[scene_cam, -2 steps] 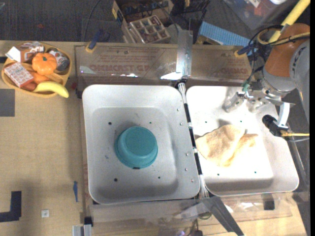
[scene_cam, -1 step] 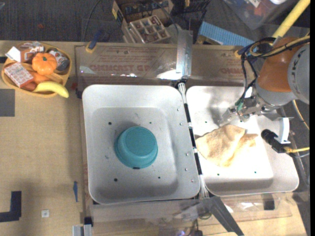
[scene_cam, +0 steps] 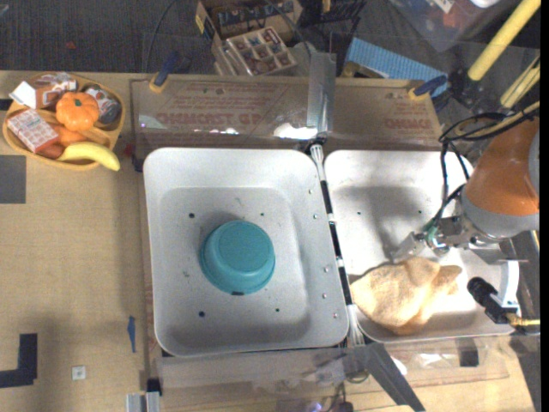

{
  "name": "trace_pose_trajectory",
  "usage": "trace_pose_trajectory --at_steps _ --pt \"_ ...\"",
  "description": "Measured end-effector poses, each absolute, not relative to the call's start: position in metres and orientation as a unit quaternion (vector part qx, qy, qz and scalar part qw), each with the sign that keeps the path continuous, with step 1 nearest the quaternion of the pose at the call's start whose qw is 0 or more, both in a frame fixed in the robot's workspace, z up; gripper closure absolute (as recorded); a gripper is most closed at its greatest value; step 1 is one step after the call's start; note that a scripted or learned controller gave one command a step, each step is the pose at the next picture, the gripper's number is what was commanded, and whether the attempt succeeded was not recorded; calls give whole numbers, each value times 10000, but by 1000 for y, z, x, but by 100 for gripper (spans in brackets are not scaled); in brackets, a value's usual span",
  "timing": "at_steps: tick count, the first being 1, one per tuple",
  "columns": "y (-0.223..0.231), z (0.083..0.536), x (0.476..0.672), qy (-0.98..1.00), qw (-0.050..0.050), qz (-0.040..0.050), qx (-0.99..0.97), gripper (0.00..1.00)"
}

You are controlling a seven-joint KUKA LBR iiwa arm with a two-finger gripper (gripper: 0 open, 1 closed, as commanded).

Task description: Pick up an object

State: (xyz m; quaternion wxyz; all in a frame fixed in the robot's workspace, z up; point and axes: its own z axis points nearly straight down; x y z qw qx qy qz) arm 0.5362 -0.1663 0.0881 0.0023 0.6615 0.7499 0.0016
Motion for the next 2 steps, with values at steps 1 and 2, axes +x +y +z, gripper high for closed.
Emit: trace_pose_trajectory --at_steps 1,2 --pt "-147 89 510 7940 48 24 6080 0" --pt "-149 100 511 7928 70 35 6095 100"
